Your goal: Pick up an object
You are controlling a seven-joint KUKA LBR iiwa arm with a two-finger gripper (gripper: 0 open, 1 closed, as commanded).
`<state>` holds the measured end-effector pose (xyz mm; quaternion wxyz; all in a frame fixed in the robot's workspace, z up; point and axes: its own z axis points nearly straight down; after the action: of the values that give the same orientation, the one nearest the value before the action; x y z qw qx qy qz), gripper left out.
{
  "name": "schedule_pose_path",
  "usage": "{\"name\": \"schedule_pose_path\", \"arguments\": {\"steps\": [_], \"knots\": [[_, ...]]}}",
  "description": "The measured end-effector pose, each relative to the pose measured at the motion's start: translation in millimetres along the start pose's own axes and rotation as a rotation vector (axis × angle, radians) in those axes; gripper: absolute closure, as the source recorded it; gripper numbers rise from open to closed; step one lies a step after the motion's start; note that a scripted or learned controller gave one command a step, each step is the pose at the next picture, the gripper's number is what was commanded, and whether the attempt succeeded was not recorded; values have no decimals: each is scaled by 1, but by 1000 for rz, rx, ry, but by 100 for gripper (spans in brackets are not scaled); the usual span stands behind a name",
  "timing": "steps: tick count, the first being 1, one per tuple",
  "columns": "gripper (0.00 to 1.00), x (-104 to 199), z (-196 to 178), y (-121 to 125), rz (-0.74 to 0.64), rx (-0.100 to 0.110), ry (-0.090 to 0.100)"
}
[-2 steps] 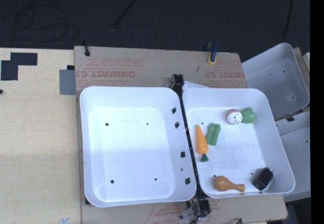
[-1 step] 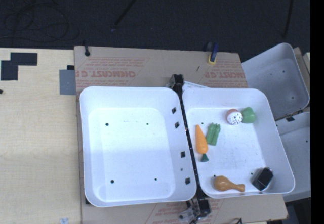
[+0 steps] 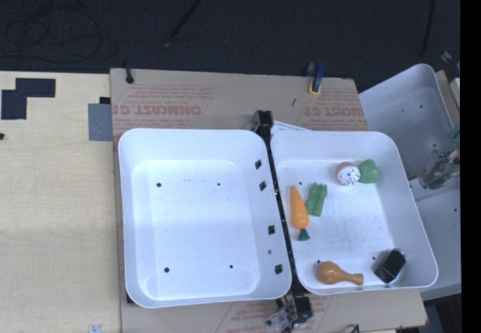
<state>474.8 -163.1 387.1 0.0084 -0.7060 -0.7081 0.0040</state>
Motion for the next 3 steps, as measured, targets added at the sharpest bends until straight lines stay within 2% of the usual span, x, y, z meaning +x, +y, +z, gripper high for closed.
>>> {"name": "schedule_pose_path", "arguments": {"steps": [1, 2, 3], "knots": [[100, -24, 79, 51, 3, -9, -5], [100, -34, 107, 98, -1, -16, -7], [100, -3, 146, 137, -1, -14, -5]]}}
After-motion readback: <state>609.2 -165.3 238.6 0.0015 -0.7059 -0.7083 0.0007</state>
